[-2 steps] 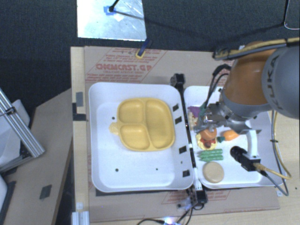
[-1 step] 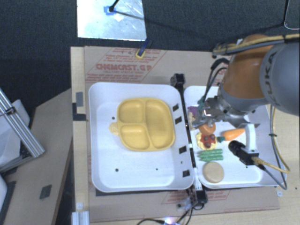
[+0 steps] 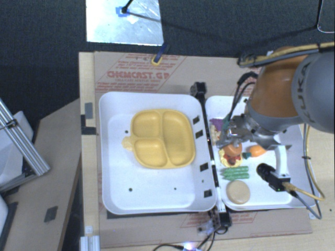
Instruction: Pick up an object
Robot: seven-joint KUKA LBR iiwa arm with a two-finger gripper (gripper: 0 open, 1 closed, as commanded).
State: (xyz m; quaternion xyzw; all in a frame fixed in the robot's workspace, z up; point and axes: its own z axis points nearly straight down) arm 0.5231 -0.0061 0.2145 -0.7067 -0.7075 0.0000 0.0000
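My gripper (image 3: 229,138) reaches down into the right bin (image 3: 261,200) from the right, over a small pile of toy food. Right under it lies a red and yellow toy (image 3: 231,152). An orange carrot-like piece (image 3: 256,151) sits just right of that. A purple piece (image 3: 216,124) shows at the gripper's upper left. Below lie green beans (image 3: 234,172) and a round tan cookie (image 3: 238,192). The wrist hides the gripper's tips.
The left bin (image 3: 112,192) holds a yellow divided plate (image 3: 158,138) near its middle. A black divider with clips (image 3: 207,145) runs between the two bins. Cardboard (image 3: 136,72) lies under the bins, and a shiny metal sheet (image 3: 123,14) rests beyond it.
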